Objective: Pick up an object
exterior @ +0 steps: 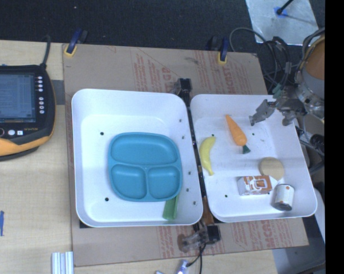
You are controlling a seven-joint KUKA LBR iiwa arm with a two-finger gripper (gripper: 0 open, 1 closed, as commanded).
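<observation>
The right bin (217, 210) holds an orange carrot (236, 130), a yellow banana (207, 154), a tan rounded lump (271, 167), a small orange-and-white box (254, 185) and a grey can (283, 196) lying on its side. My gripper (272, 118) hangs over the far right part of this bin, just right of the carrot's top end. It is open, its fingers spread wide with nothing between them. The left bin (86, 153) holds a blue divided plate (144, 165) and a green object (170, 209) at its near right corner.
A tablet-like controller (17, 104) lies on the bench left of the bins. Cables (257, 44) trail behind the right bin near the arm. Clamps (73, 41) hold the cardboard sheet under the bins.
</observation>
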